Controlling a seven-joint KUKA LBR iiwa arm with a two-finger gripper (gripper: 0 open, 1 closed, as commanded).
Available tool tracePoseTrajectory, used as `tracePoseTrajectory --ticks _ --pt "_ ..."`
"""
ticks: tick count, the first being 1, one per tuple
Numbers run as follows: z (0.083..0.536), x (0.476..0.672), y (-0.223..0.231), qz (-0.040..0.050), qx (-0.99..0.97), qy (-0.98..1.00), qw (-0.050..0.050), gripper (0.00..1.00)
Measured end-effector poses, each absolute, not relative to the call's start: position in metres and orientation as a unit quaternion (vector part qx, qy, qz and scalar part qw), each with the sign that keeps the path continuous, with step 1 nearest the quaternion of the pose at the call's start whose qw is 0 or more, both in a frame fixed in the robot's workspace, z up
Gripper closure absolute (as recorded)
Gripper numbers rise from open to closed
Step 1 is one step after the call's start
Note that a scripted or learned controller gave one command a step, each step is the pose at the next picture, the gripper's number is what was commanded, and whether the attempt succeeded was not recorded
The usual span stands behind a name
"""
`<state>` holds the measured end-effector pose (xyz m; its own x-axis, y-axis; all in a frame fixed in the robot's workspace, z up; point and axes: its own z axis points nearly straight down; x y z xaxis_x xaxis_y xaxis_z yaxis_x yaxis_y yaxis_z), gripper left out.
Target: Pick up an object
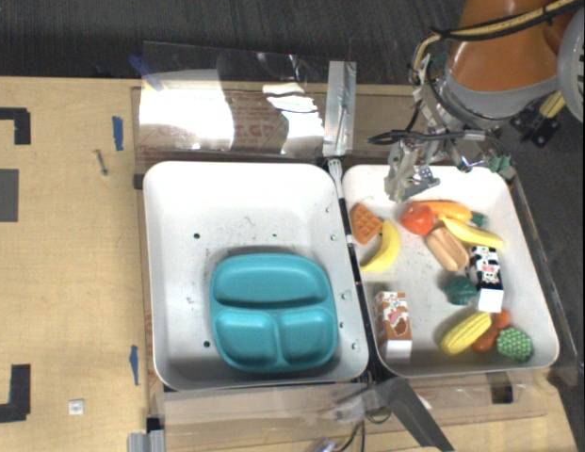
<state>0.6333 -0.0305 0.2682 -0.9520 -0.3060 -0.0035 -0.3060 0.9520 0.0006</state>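
Note:
The right bin holds several toy foods: a yellow banana, a waffle piece, a red tomato, a carrot, a hot dog, a cow-patterned carton, a small juice box, a yellow corn cob and a bumpy green piece. My gripper hangs over the bin's back left part, just behind the tomato. It is open, with nothing between its fingers.
A teal divided tray lies in the left bin. A clear plastic sheet lies behind the bins. The bins' shared wall runs just left of the waffle piece and banana. Cables trail from the arm's wrist.

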Motion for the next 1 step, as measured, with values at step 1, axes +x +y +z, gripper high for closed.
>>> tracePoseTrajectory --ticks 1 --pt "0.3072 0.6685 -0.0366 -0.0005 -0.187 0.982 0.006 1.0"
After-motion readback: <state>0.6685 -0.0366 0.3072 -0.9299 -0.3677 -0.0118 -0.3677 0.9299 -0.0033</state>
